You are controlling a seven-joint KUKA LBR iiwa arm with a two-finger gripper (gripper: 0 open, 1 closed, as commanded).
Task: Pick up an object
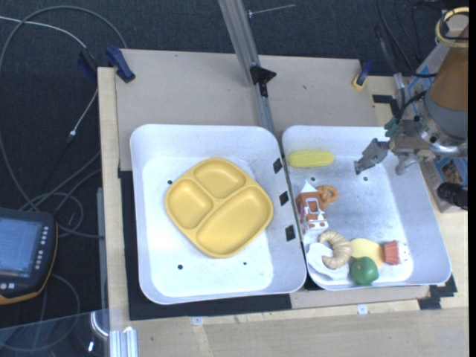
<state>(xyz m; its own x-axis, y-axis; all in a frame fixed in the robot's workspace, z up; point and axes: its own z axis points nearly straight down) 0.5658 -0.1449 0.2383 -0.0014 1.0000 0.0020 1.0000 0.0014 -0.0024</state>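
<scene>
- At 3 o'clock of right bin (416,222): gripper (387,157) hovers, fingers spread, nothing between them.
- Corn (311,158) at 9 o'clock of gripper; croissant (336,247), apple (364,271) at 6.
- Pick not yet done.

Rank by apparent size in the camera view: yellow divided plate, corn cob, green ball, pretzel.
1. yellow divided plate
2. corn cob
3. green ball and pretzel: too similar to separate.
</scene>
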